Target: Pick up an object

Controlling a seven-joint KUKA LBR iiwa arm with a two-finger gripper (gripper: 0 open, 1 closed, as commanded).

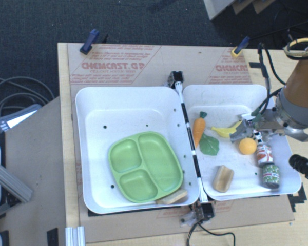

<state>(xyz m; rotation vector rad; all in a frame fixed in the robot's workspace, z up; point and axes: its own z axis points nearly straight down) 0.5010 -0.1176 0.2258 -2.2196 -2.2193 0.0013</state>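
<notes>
The robot's claw (245, 130) hangs low in the right bin (223, 94), with its tip right by the yellow banana (225, 131) and just above the orange ball (247, 146); I cannot tell how the claw is set. A carrot (198, 128), a green leaf (209, 145), a bread piece (223, 179) and a bottle (267, 165) lie in that bin too. The green tray (143, 165) sits in the left bin (92, 106).

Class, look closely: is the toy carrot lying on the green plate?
No. The carrot lies in the right bin, while the green plate sits in the left bin.
</notes>
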